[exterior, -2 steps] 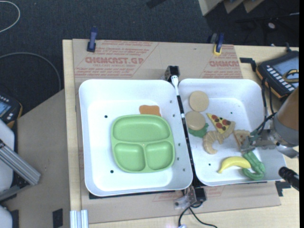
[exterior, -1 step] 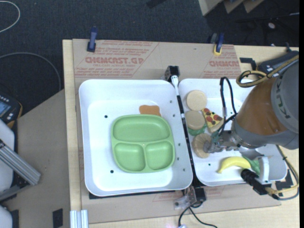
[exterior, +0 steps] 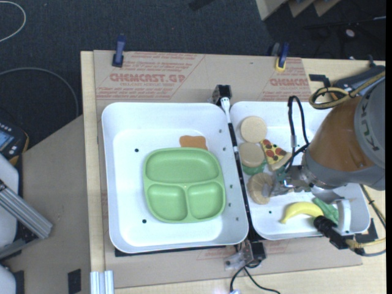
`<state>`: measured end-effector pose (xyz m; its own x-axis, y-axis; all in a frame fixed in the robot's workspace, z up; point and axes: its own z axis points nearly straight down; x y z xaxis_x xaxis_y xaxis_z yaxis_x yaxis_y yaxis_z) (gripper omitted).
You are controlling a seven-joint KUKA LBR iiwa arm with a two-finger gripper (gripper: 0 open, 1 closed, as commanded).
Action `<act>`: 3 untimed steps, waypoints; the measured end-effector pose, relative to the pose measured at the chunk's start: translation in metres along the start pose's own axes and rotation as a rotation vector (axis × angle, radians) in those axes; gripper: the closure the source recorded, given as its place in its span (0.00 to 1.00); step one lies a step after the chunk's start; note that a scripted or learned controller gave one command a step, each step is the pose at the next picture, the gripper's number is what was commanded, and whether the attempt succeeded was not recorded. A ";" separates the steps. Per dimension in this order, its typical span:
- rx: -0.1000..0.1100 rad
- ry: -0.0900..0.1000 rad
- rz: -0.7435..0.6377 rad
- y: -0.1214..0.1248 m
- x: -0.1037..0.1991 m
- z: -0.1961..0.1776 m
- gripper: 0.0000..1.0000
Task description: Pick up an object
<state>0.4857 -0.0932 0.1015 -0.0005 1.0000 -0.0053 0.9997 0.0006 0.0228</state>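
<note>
The right bin (exterior: 269,228) holds several toy foods. A pale round disc (exterior: 253,128) lies at the back, with a second round piece (exterior: 251,155) in front of it and a pizza slice (exterior: 274,154) beside that. A tan round piece (exterior: 260,188) sits near the bin's left wall. My gripper (exterior: 280,183) is low over that tan piece's right edge, reaching in from the right. A yellow banana (exterior: 301,211) lies just in front of the gripper, next to a green item (exterior: 328,210) partly under the arm.
The left bin (exterior: 116,164) holds a green divided plate (exterior: 184,184) and a small orange-brown toast piece (exterior: 193,142) behind it. The grey and orange arm (exterior: 343,146) covers the right bin's right half. A black cable (exterior: 294,124) loops above the pizza.
</note>
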 end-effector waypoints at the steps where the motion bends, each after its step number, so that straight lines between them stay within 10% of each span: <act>1: 0.015 0.007 -0.010 -0.003 0.111 -0.088 1.00; 2: 0.008 0.003 0.003 0.000 0.060 -0.209 1.00; 3: 0.028 0.008 -0.004 0.001 0.111 -0.176 1.00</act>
<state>0.4831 0.0182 0.2772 -0.0049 1.0000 0.0023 1.0000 0.0049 -0.0048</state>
